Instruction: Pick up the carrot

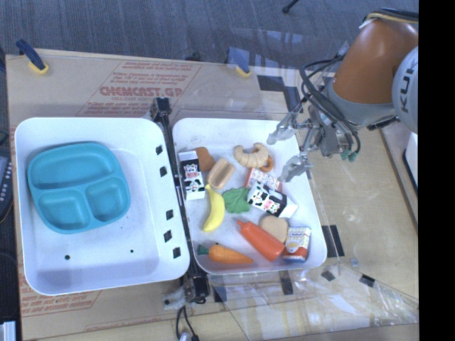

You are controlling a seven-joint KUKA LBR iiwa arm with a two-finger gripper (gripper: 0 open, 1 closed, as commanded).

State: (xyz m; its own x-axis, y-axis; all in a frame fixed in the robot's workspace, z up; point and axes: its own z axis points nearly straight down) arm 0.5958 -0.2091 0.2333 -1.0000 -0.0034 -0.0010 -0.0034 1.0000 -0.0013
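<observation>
Orange carrot (224, 255): right bin's (313, 212) front edge | claw (286, 150): spread wide, holding nothing

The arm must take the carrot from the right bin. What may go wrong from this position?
1. The gripper hovers at the bin's far right, while the carrot lies at the near wall; the wall may block one finger.
2. The orange bottle lies just beside the carrot and looks similar, so the arm may grab it instead.
</observation>
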